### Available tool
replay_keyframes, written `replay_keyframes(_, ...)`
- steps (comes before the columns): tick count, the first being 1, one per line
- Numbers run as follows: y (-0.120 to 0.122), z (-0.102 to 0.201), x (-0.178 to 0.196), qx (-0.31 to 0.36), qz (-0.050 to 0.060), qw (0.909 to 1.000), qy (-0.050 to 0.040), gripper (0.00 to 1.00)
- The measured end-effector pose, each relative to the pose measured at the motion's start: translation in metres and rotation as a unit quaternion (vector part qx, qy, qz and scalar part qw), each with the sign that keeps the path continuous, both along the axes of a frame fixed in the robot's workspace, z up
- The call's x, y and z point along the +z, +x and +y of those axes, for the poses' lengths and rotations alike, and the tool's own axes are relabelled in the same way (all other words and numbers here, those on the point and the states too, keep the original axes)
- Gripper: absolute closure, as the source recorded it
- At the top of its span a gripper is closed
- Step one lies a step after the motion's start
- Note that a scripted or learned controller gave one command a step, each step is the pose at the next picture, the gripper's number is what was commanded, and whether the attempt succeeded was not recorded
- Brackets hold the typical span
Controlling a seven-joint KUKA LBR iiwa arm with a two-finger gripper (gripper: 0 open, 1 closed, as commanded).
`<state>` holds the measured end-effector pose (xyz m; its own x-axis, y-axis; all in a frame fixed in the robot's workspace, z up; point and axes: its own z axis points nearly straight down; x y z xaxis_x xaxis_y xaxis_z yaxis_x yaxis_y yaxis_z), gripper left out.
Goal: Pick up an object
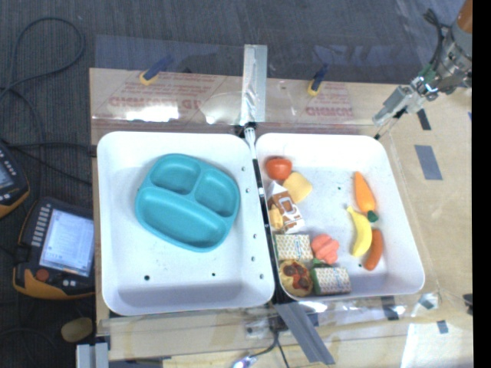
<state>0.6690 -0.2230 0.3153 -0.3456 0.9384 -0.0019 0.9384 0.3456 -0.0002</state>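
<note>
Two white bins being shown side by side on the desk (445, 205), toys sitting untouched.

One teal divided plate (188, 200) is being held by the left bin (115, 228). The right bin (399, 228) is being filled with one tomato (278, 167), one carrot (364, 192), one banana (359, 232), one sausage (374, 249) and a few snack toys. The hand (399, 106) is being kept well above the right bin's far corner, outside it; open or closed can't be told, nothing is seen gripped.
</note>
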Motion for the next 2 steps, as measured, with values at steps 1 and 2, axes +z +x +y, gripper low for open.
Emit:
replay_keyframes(1, 0.0, 0.029, -0.005, -0.154, 0.001, 0.988, 0.0, 0.0)
replay_keyframes(2, 0.0, 0.042, -0.003, -0.333, 0.001, 0.9431, -0.0012, 0.0)
